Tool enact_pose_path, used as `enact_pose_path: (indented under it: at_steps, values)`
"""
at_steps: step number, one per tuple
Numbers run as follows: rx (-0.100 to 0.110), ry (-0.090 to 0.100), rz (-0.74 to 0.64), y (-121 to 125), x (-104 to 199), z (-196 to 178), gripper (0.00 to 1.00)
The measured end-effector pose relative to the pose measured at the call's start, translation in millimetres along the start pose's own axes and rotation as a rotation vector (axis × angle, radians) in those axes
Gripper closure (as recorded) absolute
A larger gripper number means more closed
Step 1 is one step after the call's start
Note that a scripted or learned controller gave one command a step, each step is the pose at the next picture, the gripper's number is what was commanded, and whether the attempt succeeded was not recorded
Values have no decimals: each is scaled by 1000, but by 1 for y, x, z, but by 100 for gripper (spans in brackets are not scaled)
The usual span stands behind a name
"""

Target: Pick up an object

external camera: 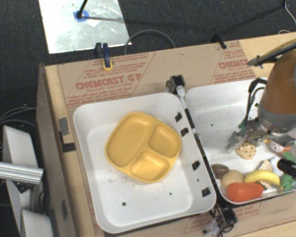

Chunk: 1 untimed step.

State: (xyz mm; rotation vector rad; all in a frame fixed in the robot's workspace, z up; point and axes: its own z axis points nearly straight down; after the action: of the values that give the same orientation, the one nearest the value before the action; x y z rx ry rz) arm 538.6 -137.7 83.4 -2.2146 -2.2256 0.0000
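Observation:
My gripper (243, 138) hangs low over the right bin (214, 109), near its middle right. Directly below it, touching or nearly so, lies a round tan cookie (247, 152) with dark spots. Along the bin's front edge sit a brown lump (220, 169), a pale tan ball (231, 177), a red pepper (243, 190) and a yellow banana (263, 178). Beside the banana are a small white and red piece (267, 166) and green bits (288, 180). The arm's grey and orange body (285, 91) covers the bin's right side.
A yellow divided plate (143, 146) lies in the middle of the left bin (104, 208). A black-clipped divider (192, 135) separates the two bins. The back half of the right bin is bare white floor.

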Motion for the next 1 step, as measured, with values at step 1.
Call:
enact_pose_path:
  at_steps: [1]
  values:
    - [-5, -1, 1, 2, -1, -12, 100]
